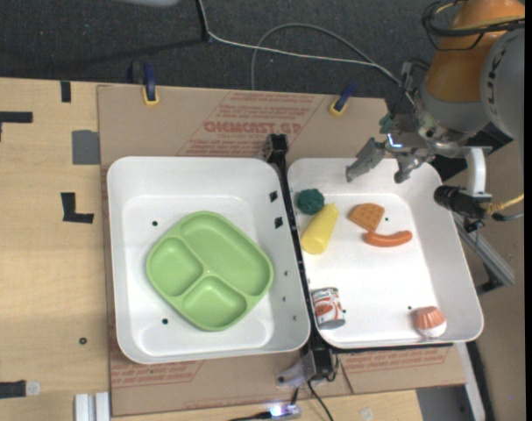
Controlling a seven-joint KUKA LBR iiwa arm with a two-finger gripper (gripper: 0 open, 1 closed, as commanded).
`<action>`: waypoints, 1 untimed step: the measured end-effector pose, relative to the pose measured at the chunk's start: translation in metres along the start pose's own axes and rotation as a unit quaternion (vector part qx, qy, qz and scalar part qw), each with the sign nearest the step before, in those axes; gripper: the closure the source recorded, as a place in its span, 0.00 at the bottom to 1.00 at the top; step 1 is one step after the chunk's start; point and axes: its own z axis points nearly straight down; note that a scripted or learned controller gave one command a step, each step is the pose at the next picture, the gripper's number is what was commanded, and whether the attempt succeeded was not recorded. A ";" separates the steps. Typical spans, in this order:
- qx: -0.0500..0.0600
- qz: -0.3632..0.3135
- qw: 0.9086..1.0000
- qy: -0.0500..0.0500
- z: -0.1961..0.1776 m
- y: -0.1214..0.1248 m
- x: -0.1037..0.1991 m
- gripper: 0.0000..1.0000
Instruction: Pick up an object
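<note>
Approach stage of a pick: tool (381,167) poised over the far edge of the right bin (450,261), its two fingers spread wide with nothing between them. No object has been lifted yet; every candidate lies on the bin floor.

Position of the candidates relative to the tool: the orange waffle-like piece (366,215) lies nearest, just below the tool in the picture and slightly toward its left finger. The red sausage (388,238) lies just beyond the waffle piece, almost touching it. The yellow bottle-shaped piece (319,230) lies tilted, off to the left of the tool, with the dark green lump (310,201) touching or nearly touching its upper end; both sit close to the bin wall that meets the left bin (125,261). The small red-and-white can (327,308) and the pink-and-white piece (430,321) lie well apart from the tool, near the bin's near edge. A green divided plate (209,270) rests in the left bin, farthest from the tool.

Judged next move: the tool should travel a short way toward the waffle piece or the sausage, descend with its fingers astride one item, then close. The two lie so close together that the fingers could catch both or push one aside; centring on a single object matters.
</note>
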 end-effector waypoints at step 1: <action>-0.007 -0.002 1.000 -0.001 -0.008 0.002 0.000 0.00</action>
